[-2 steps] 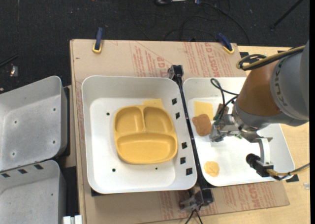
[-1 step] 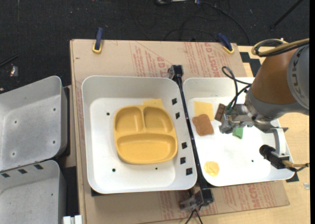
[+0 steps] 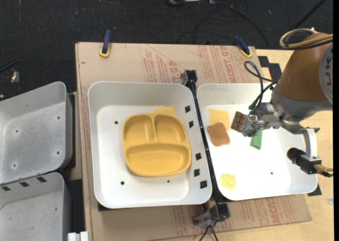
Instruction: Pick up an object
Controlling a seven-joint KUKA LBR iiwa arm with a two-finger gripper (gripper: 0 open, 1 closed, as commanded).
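Dark speckled flooring with loose cables surrounds a cardboard-topped bench (image 3: 159, 60), where two shallow white bins sit side by side. Over the right bin (image 3: 275, 181) the grey arm (image 3: 304, 83) with its orange band reaches in, and its gripper (image 3: 249, 124) hangs low near the bin's middle. From here I cannot tell how the jaws stand; the wrist hides them, and nothing is plainly caught between them. Just beside the gripper lie a small dark brown block (image 3: 238, 122) and a green piece (image 3: 256, 140), possibly touching it. Further left rest a brown bread-like slab (image 3: 218, 134), a pale yellow square (image 3: 219, 116) and a yellow lump (image 3: 228, 181) near the front wall. The left bin (image 3: 106, 181) holds a yellow divided tray (image 3: 157, 145).
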